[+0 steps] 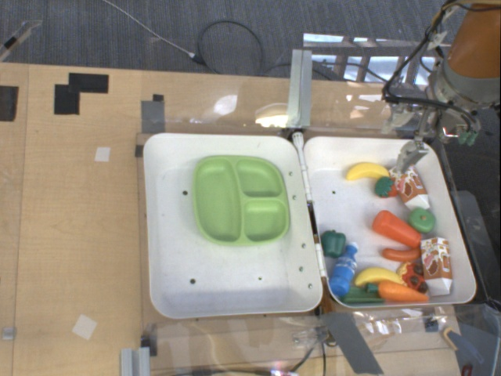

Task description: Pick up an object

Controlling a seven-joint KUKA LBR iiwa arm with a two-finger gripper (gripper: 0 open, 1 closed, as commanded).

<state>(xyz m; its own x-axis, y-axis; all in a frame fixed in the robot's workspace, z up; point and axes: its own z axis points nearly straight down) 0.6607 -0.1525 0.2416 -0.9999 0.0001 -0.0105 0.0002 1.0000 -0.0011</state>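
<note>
Right now my gripper (409, 157) hangs low over the far part of the right bin (338, 210), its tip just above a small orange-and-white carton (409, 186); whether anything sits in its grasp, or how wide it stands, I cannot tell from this slanted look down. Nothing is visibly lifted.

Touching that carton on its left is a dark green vegetable piece (383, 186), and just beyond that lies a yellow banana (366, 171), alone near the bin's far wall. Toward the near side from the carton come a green apple (423, 221) and a big orange carrot (395, 228) lying at a slant, with a thin red-orange sausage shape (401, 253) below it. A second carton (437, 262) stands against the right wall. In the near corner the pieces crowd together: a green pepper (333, 244), a blue bottle (343, 269) just beside it, a second banana (377, 276), another carrot (403, 292) and a dark green piece (360, 294) under them.

The left bin (168, 233) holds a light green divided plate (239, 199) with three compartments, lying flat near its middle. Both bins sit side by side, touching along a metal strip, on the wooden table (63, 225).
</note>
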